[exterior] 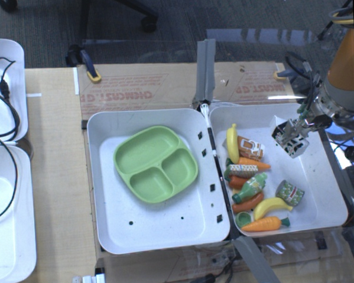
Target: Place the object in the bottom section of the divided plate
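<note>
Right bin point(329, 159), nearest edge: an orange toy carrot point(263, 224) and a yellow banana point(270, 206), beside a small green can point(289, 193). Behind these lie a green bottle point(249, 188), a second carrot point(250, 162), an orange-and-white carton point(250, 146) and another banana point(231, 142), clustered along the bin's left wall. Left bin point(101, 171): a light-green divided plate point(156, 163) with three sections, set at a slant. Farther right, the hand point(291, 139) hovers above the right bin; whether it is wide or narrow cannot be told.
</note>
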Motion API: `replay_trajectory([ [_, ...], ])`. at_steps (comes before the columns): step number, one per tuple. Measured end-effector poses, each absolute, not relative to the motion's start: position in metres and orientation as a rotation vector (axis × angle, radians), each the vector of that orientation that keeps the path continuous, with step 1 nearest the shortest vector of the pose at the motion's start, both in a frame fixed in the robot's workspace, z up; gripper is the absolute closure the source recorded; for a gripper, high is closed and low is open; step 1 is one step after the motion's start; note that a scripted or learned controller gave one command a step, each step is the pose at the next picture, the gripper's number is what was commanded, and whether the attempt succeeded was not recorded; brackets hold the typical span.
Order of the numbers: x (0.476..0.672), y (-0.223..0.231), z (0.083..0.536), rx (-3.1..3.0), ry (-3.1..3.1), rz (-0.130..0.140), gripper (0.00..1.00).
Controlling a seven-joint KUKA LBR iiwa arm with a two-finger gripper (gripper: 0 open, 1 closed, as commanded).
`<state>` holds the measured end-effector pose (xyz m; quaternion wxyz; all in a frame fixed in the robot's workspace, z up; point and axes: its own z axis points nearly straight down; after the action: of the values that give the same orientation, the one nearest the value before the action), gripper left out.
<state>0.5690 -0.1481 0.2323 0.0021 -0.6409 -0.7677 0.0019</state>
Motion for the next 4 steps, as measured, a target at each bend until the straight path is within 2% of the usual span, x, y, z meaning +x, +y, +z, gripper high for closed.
replay_trajectory([
  [1,0.655,-0.068,0.247,-1.904,-2.494,0.006,1.00],
  [2,0.658,-0.023,0.186,-1.972,-2.438,0.011,1.00],
  [3,0.658,-0.024,0.191,-1.966,-2.440,0.019,1.00],
  [4,0.660,0.054,0.240,-1.285,-2.866,0.003,1.00],
])
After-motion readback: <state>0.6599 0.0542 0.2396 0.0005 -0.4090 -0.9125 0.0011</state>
